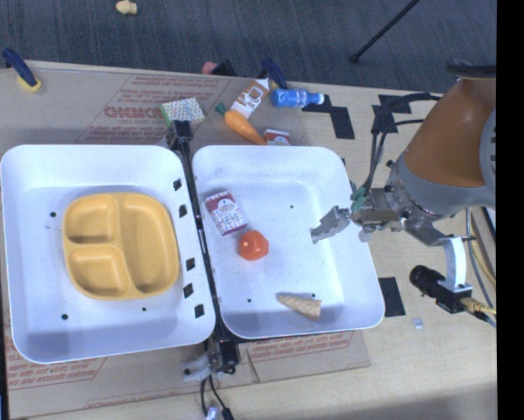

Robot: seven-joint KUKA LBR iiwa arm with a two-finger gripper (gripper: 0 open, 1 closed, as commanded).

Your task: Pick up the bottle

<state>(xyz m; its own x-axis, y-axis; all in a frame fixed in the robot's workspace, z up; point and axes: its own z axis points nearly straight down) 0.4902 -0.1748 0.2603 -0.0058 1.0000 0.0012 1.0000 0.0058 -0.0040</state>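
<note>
I counted two white bins (270, 160), one yellow tray (120, 245) inside the left one, and three small items in the right: packet (224, 213), red piece (254, 246), cone (299, 304).

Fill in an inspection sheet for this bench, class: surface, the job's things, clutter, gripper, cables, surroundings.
Surface: cardboard-covered bench with two white bins; left bin holds a yellow divided plate.
Job's things: blue bottle lies on the bench behind the right bin, outside it.
Clutter: red packet, red fruit and cone in the right bin; carrot behind it.
Gripper: gripper over the right bin's right side, holding nothing.
Cables: black cable by the arm.
Surroundings: dark carpet, small yellow object.
</note>
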